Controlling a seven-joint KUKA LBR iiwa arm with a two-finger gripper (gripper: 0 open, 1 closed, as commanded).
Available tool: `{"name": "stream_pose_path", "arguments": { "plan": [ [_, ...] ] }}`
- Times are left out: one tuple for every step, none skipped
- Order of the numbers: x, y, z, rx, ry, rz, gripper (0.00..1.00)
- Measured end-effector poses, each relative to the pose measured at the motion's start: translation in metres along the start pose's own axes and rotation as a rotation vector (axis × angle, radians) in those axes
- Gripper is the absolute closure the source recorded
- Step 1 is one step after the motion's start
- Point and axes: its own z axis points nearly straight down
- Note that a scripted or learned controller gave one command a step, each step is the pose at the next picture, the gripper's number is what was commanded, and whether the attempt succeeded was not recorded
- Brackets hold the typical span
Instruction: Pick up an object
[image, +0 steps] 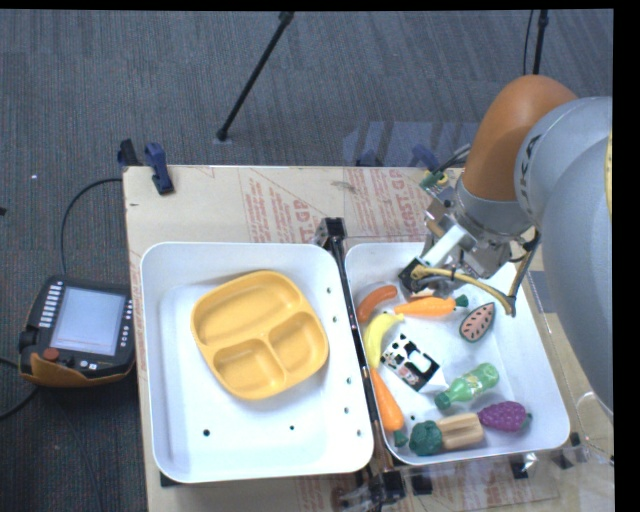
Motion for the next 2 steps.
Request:
{"name": "stream_pose_path", "arguments": {
  "plan": [
    [-0.0805,0.0078,-0.041,-0.004,0.002,0.109,1.0],
    [-0.0799,0.0063,-0.0466,0.007,-0.004,0.106,1.0]
  ]
}}
